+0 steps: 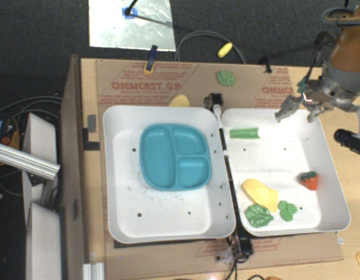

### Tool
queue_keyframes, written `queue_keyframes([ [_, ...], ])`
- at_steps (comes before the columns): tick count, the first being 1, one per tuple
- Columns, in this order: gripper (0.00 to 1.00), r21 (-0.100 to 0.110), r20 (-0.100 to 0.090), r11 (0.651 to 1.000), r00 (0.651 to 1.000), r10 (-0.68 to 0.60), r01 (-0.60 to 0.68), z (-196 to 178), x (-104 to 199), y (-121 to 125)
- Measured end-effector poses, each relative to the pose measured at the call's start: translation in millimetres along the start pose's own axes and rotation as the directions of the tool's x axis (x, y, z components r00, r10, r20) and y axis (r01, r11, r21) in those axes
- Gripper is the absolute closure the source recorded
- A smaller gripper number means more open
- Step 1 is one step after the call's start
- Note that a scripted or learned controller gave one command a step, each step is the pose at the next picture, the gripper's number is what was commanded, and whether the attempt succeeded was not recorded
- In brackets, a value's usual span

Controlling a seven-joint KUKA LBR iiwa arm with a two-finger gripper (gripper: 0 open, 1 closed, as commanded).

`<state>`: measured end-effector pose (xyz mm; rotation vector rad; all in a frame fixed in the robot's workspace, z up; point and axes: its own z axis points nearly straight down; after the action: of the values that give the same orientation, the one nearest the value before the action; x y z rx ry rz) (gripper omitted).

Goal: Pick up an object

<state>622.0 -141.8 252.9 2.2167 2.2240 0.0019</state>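
My gripper (298, 113) hangs over the far right corner of the right bin (328, 156), its two fingers spread apart with nothing between them. In that bin lie a green cylinder-like piece (244, 133) at the far left, a yellow banana-like piece (261, 192) near the front, two green leafy pieces (259, 216) (287, 209) beside it, and a red strawberry (309, 180) at the right. The green piece lies well left of the gripper.
The left bin (124, 203) holds a blue divided plate (174, 157). Behind the bins, on the cardboard, lie a yellow piece (180, 101), a green round piece (226, 77) and a yellow piece (224, 50). A metal rail (25, 162) sits at the left.
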Motion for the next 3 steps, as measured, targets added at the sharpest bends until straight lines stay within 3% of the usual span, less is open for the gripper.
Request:
queue_keyframes([
  [1, 0.0, 0.011, -0.003, 1.0, 1.0, 0.003, -0.003, 70.7, 13.0, -61.2],
  [2, 0.0, -0.001, -0.003, 1.0, 1.0, 0.005, -0.005, 169.5, 27.7, -128.6],
  [3, 0.0, -0.011, 0.004, 1.0, 1.0, -0.002, 0.002, 165.1, -15.1, -33.5],
])
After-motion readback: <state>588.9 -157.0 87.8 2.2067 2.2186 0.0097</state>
